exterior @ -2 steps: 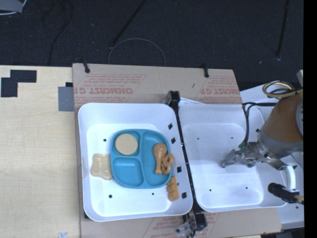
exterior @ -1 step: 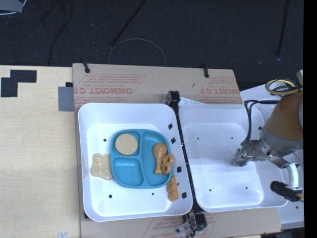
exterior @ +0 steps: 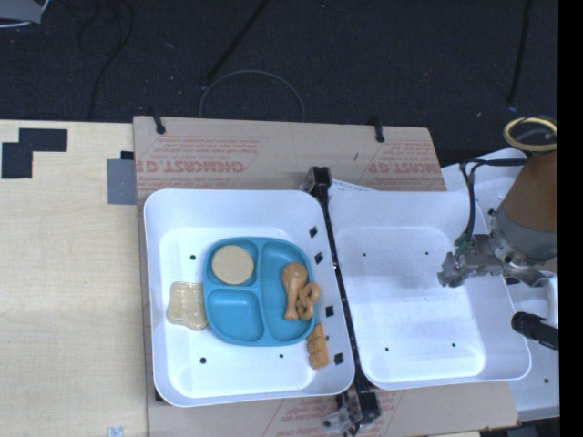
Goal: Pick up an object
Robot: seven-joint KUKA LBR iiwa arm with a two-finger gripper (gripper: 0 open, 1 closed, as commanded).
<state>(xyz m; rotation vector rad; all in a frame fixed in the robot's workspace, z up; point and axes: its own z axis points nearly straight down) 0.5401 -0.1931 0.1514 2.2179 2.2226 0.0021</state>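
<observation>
A blue divided plate [exterior: 239, 320] lies in the left bin [exterior: 173, 217]. On the plate rest a round tan biscuit [exterior: 231, 264] and a brown drumstick-shaped piece [exterior: 295, 289] with a pretzel [exterior: 310, 296] beside it. A pale beige slab [exterior: 187, 305] lies on the bin floor just left of the plate, and a small orange-brown piece [exterior: 317, 346] lies off the plate's lower right corner. My gripper [exterior: 453, 272] hangs over the right edge of the right bin [exterior: 410, 244], far from all these items. Nothing is seen between its fingers.
The arm's grey wrist with its orange band [exterior: 536, 194] enters from the right. A black divider [exterior: 328, 262] separates the two bins. Cardboard [exterior: 273, 157] lies under the bins, and a light wooden bench top [exterior: 64, 289] spreads to the left.
</observation>
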